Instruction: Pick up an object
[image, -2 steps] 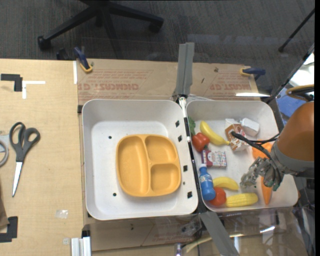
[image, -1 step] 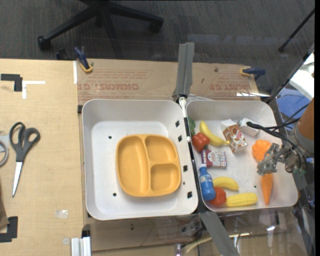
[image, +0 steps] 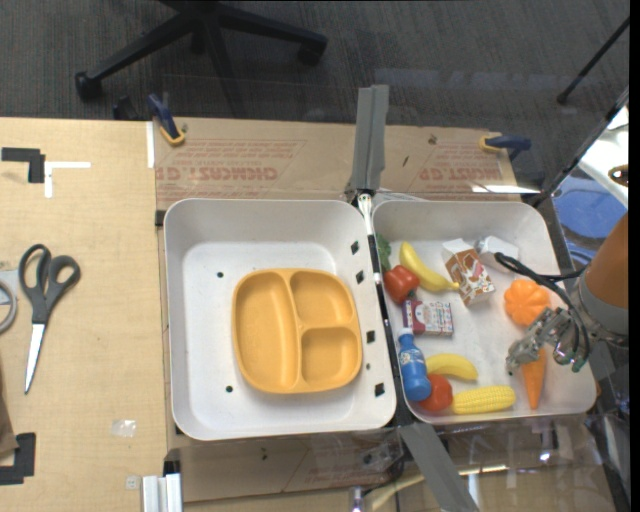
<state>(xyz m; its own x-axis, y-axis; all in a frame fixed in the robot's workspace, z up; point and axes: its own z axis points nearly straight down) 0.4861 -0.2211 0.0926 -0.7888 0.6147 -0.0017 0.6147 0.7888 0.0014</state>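
Note:
The right bin (image: 560, 250) holds several toy foods. An orange carrot (image: 535, 385) lies point-down near the bin's right front corner, just below an orange pumpkin-like piece (image: 524, 300). My gripper (image: 532, 347) hangs low at the bin's right side, directly over the carrot's top end and beside the orange piece. Whether it touches the carrot is hidden by its own metal body. Further left lie a corn cob (image: 483, 400), a small banana (image: 452, 367), a blue bottle (image: 411, 365), a red tomato (image: 436, 395), a pink box (image: 430, 318) and a brown snack packet (image: 470, 277).
The left bin (image: 190, 300) holds a yellow divided plate (image: 297, 330). A larger banana (image: 424, 268) and a red pepper (image: 399, 284) sit near the divider between the bins. A black cable (image: 530, 270) crosses the right bin. Scissors (image: 40, 300) lie on the bench at far left.

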